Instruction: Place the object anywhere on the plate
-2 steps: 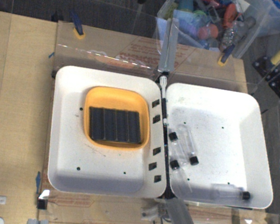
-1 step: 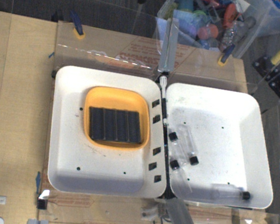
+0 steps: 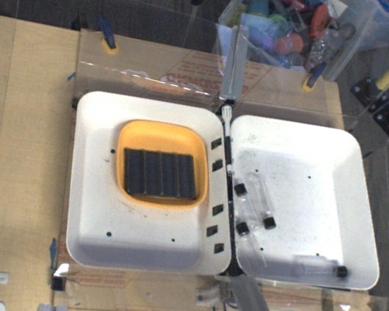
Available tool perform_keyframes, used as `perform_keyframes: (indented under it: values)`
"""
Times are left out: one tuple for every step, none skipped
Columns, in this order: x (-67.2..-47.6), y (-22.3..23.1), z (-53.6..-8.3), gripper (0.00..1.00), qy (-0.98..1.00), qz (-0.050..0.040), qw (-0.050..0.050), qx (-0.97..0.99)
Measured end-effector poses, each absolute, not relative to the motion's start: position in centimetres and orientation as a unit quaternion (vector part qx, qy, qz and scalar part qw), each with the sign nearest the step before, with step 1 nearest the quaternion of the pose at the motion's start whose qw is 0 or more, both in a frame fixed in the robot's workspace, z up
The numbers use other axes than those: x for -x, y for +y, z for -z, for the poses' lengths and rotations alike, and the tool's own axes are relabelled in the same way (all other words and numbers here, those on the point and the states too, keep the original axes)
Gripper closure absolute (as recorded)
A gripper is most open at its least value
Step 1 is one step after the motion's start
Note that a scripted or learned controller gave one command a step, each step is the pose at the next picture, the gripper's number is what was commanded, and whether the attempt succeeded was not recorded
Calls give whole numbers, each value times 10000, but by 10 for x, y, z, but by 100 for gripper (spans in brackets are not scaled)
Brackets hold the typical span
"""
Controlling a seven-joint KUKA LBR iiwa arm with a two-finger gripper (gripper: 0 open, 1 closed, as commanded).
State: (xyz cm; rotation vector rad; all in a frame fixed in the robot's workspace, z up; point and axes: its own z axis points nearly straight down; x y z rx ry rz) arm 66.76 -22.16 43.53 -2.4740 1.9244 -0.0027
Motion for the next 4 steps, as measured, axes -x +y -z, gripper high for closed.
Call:
perform_keyframes:
  values:
    - [-668,-212,-435,100,5227,-4,28,8525]
    - [-667,-213,-435,100,4896,-4,29,8720]
    - [-668,-213,-434,100,3358,14,25,9419]
    - [-668,-216,-434,100,2226,10,27,9749]
